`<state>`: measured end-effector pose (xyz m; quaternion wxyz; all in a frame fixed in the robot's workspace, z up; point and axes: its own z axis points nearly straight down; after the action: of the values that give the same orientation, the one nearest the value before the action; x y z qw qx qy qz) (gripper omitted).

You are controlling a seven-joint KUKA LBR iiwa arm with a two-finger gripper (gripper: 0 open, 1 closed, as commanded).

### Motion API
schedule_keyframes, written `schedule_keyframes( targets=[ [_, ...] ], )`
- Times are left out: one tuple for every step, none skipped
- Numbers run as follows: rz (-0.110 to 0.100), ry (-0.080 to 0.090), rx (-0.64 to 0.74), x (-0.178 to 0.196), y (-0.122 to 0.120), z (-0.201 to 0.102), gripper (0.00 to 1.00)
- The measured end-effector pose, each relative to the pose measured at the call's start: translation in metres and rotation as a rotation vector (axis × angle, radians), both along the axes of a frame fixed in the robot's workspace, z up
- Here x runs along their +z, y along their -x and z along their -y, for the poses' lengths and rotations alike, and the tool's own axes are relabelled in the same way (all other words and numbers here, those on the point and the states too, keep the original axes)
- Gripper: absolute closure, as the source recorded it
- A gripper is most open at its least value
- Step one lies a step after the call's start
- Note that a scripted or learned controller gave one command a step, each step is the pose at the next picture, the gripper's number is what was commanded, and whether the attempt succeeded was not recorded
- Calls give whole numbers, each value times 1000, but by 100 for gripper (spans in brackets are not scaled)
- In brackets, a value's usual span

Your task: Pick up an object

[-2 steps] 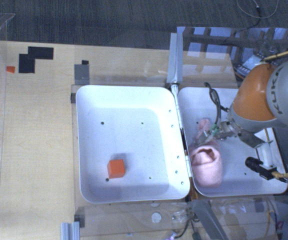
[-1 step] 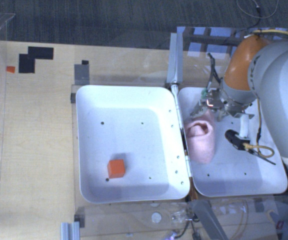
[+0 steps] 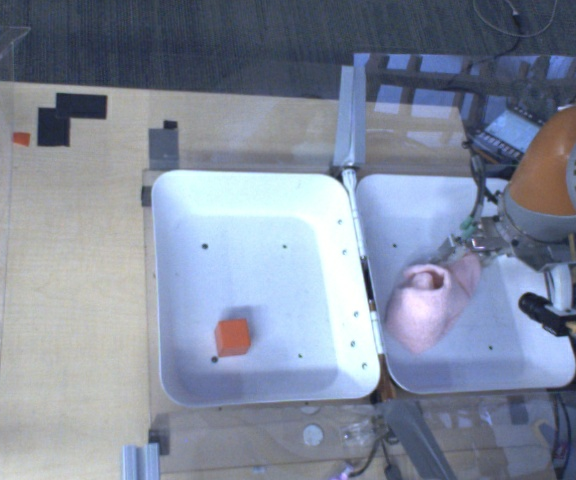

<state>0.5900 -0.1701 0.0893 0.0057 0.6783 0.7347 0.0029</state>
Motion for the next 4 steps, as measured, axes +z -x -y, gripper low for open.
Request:
schedule_keyframes(
  targets=[
    [13, 3, 4, 15, -4, -1, 100],
    [13, 3, 4, 15, -4, -1, 0],
    [7, 1, 37, 3, 45, -39, 0],
    [14, 6, 178, 3, 77, -63, 0]
  ],
)
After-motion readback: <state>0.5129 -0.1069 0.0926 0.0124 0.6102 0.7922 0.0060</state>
